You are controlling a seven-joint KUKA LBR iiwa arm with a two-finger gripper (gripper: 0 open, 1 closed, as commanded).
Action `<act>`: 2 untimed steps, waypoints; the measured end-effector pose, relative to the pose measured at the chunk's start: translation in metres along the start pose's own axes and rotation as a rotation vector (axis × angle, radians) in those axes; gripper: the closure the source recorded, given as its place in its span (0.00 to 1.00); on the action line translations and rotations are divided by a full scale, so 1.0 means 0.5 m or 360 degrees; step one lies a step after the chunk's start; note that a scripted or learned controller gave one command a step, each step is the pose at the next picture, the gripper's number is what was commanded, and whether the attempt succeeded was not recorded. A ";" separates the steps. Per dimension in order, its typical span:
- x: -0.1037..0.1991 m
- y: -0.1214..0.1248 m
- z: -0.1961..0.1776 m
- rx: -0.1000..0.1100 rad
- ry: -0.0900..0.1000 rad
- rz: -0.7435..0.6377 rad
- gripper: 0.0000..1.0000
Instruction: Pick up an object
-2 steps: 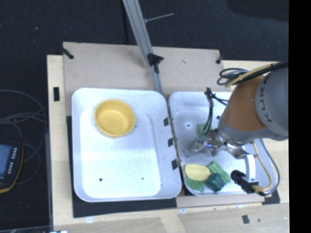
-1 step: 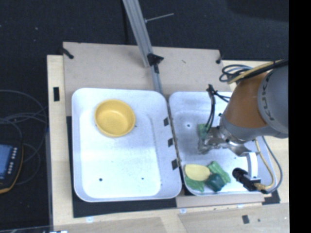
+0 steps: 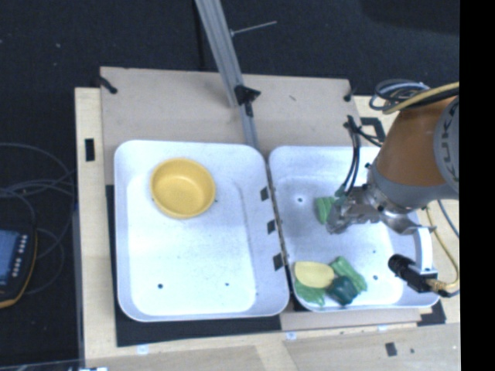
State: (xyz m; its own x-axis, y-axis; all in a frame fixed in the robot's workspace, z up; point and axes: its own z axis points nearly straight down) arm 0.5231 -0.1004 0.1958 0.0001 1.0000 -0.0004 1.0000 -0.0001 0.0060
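Observation:
My gripper [image 3: 334, 221] hangs low in the right bin [image 3: 298, 168], near its middle. A light green object [image 3: 323, 207] lies right at the gripper's left side, partly hidden by it; I cannot tell whether it is between the fingers. At the right bin's front left corner lie a yellow piece [image 3: 311, 272], a green piece [image 3: 346, 270] and a dark teal piece [image 3: 341, 291], bunched together. A yellow bowl [image 3: 182, 188] sits upright at the back left of the left bin [image 3: 193, 284].
A grey metal post [image 3: 224, 45] slants up from behind the bins' shared wall. Cables [image 3: 398, 93] loop over the arm at the back right. A black fitting [image 3: 408, 271] sticks out by the right bin's front right.

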 end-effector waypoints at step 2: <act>0.084 0.032 -0.028 0.0008 0.0002 -0.0006 1.00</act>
State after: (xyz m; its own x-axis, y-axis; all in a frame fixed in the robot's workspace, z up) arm 0.5392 -0.0583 0.2100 -0.0035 1.0000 0.0008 1.0000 0.0035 0.0008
